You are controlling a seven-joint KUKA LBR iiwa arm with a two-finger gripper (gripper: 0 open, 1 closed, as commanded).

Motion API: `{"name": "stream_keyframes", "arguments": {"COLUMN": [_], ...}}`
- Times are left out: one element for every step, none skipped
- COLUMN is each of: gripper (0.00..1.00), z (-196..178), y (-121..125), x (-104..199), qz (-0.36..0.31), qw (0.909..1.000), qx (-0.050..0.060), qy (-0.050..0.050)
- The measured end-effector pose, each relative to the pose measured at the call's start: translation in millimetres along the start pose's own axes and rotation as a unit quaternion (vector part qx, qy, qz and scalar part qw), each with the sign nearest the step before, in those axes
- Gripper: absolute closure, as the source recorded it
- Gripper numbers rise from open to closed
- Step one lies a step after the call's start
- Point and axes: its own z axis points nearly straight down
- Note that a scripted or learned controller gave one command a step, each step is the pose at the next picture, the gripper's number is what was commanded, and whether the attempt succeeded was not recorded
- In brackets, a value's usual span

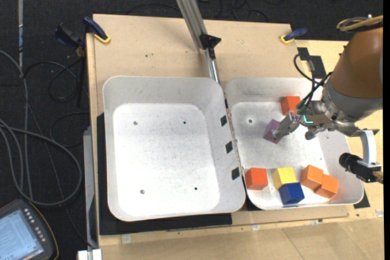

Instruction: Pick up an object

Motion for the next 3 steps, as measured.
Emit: {"name": "stream_keyframes", "arguments": {"gripper": [0.0, 0.0, 0.0], "z": [-2.1, 41.4, 88.7], "y": [0.8, -2.5, -10.2], "x": [-0.3, -0.2, 4.7], "qz": [0.001, 0.002, 0.002], "qw": [1.0, 1.0, 1.0], "qx": [-0.002, 0.0, 0.001], "qy": [0.0, 0.0, 0.0]}}
